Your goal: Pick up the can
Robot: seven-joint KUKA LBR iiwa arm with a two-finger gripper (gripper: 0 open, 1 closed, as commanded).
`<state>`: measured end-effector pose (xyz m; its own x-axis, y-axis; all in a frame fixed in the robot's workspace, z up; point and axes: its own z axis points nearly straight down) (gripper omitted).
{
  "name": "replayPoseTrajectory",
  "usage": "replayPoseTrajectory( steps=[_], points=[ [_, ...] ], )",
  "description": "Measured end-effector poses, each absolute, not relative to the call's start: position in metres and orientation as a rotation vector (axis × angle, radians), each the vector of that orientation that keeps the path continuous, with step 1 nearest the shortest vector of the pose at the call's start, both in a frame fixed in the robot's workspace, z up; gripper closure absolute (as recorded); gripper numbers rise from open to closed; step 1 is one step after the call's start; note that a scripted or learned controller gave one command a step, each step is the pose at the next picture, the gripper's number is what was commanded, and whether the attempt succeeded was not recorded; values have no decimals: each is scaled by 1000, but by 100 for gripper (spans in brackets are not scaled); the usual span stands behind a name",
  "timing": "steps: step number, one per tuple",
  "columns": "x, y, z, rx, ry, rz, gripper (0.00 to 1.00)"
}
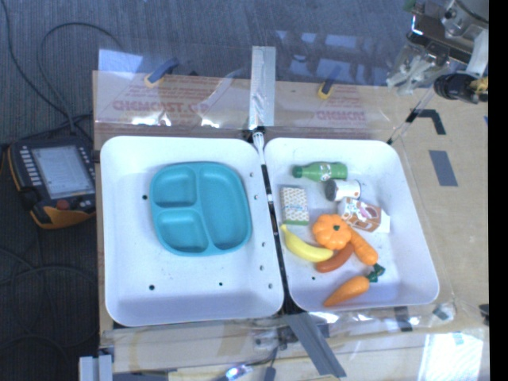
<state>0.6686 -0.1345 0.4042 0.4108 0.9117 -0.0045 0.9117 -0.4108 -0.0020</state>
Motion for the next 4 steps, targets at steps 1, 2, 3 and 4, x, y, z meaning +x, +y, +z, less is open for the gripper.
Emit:
replayPoseTrajectory(
  steps=[1,2,3,4],
  points=[
    [664,-184,434,2539,1847,-5,100],
    [665,-183,443,2536,1846,-11,100],
    [666,-182,452,2533,1847,-17,100],
    [667,-181,461,2529,1848,-22,100]
  ],
)
